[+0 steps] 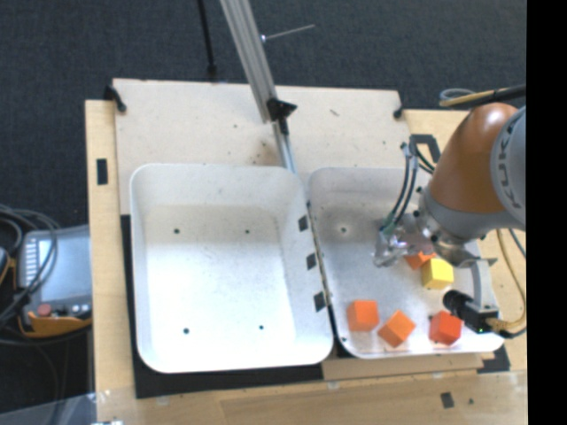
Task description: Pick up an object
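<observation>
The counter (102, 237) spreads pale and wooden under everything, carrying two shallow white bins side by side: the left bin (142, 237), speckled along its floor, and the right bin (354, 193), where all the pickable things lie. Over that right bin leans the arm (474, 171), its orange band bulking above the wrist, reaching in from the right with cables trailing down toward the tool. The jaws (390, 248) hang low near the middle of the right bin's floor, but whether they are spread or pressed together I cannot tell, since the metal there is small and blurred; nothing can be made out between them. Then the small things, all blocks: an orange cube (362, 314) near the bin's front, an orange block (398, 328) turned on a corner just beside it, a red block (446, 328) further right, a yellow block (437, 274) close under the wrist, and a partly hidden orange piece (416, 259) touching the yellow one and nearest the tool. These look like light, rigid blocks with flat faces, likely easy to pinch across two opposite sides, though smooth enough to slip if caught on a corner; the square-set orange cube probably offers the cleanest hold
</observation>
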